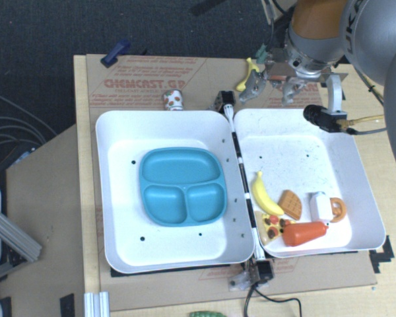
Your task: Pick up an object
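Crosswise at the right bin's (284, 144) near end, a carrot (305, 232) is being left, well apart from fingers (292, 88) being held above its far rim; their spread cannot be told.

Red print on my desk (86, 177)
"CHEMCAST GP" in red capitals, off to the side of my hand (277, 88); the smaller red lines around it are unreadable.

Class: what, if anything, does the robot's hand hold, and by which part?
Cannot be told: a small yellow thing sits beside the hand, but no grip shows.
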`<state>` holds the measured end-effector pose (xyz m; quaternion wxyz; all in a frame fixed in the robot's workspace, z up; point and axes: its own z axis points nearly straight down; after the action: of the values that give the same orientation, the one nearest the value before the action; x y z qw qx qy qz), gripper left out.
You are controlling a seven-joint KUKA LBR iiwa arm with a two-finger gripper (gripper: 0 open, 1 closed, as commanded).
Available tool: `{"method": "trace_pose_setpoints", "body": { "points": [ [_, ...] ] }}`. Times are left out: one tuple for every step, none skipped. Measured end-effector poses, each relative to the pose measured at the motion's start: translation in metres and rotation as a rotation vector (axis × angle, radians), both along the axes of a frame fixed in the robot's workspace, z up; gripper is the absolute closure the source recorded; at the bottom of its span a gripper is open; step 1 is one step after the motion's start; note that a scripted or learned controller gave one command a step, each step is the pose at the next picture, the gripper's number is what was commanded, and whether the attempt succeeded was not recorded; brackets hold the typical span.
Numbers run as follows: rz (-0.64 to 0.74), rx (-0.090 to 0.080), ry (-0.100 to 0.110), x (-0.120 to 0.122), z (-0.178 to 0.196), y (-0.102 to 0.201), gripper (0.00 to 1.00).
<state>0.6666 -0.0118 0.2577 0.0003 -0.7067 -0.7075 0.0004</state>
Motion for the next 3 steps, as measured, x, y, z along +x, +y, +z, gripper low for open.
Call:
{"method": "trace_pose_setpoints", "body": {
  "points": [
    [-0.002,0.0,0.002,-0.001,-0.074,-0.023,0.0],
    [-0.002,0.0,-0.002,0.0,-0.063,-0.023,1.0],
    [-0.002,0.0,-0.001,0.0,-0.063,-0.023,0.0]
  ]
}}
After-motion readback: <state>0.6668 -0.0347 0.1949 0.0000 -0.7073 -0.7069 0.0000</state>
